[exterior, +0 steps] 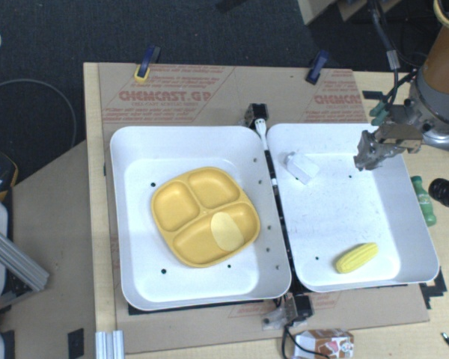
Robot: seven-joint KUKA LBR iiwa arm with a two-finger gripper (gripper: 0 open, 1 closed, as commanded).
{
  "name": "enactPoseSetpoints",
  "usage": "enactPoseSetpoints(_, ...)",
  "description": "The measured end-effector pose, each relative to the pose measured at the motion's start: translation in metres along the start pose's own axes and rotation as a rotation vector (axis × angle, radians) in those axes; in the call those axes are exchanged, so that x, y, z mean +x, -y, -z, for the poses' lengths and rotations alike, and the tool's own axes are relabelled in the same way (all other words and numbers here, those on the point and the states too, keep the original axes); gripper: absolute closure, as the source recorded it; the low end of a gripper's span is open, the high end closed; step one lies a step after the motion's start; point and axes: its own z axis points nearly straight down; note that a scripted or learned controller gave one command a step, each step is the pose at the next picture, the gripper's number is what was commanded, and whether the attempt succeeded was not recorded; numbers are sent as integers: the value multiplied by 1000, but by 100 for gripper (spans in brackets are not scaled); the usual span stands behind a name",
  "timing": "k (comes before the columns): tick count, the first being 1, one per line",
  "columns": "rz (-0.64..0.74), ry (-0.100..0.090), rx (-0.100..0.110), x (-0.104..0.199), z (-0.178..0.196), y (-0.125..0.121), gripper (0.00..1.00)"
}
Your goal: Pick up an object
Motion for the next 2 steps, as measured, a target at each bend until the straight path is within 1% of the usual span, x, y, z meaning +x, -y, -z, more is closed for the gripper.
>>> enactPoseSetpoints(1, 0, 4, -39, 50, 205, 47, 100)
enactPoseSetpoints(2, -2, 6, -3, 86, 80, 45, 100)
